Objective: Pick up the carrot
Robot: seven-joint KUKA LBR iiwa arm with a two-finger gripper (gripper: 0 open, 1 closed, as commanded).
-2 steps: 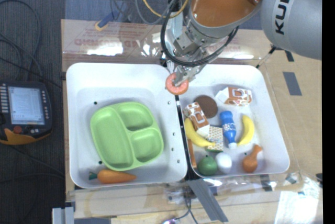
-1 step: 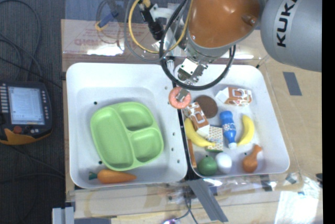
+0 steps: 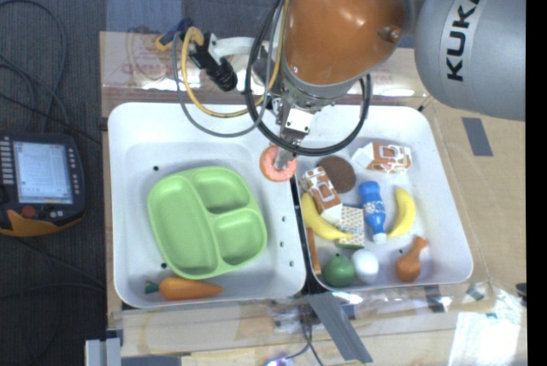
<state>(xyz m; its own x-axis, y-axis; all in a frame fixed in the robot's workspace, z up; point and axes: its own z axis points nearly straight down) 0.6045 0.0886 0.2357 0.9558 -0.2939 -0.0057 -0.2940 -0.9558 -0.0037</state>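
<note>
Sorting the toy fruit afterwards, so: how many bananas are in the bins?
2, both in the right bin: one banana left of the blue bottle, the other banana right of it. More could hide beneath the arm.

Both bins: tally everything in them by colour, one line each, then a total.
Green: 2, divided plate and round fruit
Orange: 3, carrot, ring, drumstick
Yellow: 2, bananas
Blue: 1, bottle
White: 1, ball
Brown: 1, disc
Mixed print: 3, packets
Total: 13
</note>
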